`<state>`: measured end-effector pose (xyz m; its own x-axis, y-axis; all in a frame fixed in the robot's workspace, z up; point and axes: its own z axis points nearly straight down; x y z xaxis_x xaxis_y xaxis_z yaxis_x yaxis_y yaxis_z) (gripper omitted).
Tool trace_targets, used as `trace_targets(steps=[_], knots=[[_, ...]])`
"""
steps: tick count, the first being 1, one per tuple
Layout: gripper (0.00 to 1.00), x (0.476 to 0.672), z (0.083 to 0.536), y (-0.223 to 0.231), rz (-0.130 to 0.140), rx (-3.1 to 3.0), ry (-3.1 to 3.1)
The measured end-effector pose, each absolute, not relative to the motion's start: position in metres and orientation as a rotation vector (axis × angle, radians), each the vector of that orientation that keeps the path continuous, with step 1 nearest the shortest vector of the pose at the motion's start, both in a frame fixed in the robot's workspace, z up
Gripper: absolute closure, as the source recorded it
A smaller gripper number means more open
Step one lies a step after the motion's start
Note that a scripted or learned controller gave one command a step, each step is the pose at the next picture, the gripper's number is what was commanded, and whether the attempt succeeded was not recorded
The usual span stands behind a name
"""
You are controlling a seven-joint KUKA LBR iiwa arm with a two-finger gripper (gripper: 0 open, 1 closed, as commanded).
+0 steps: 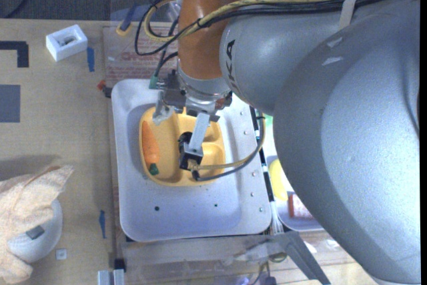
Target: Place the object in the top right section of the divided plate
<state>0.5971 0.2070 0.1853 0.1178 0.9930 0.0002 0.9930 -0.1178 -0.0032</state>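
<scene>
Camera view: carrot (151, 143) lies in plate (212, 151), seemingly left of jaws; spread unreadable.

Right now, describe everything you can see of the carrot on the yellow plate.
The carrot is a small orange toy, smooth and plastic-looking, with a green stub at its lower end. It lies flat and lengthwise in the left section of the yellow divided plate, close to the plate's left rim. The plate sits in a white bin. Only the plate can be seen touching the carrot.
</scene>
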Motion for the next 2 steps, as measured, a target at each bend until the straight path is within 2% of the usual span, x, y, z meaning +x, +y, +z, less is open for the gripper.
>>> trace_targets(steps=[1, 2], knots=[[0.0, 0.592, 0.312, 0.141, -0.001, -2.39, -2.04], [0.0, 0.597, 0.435, 0.169, -0.001, -2.723, -1.569]])
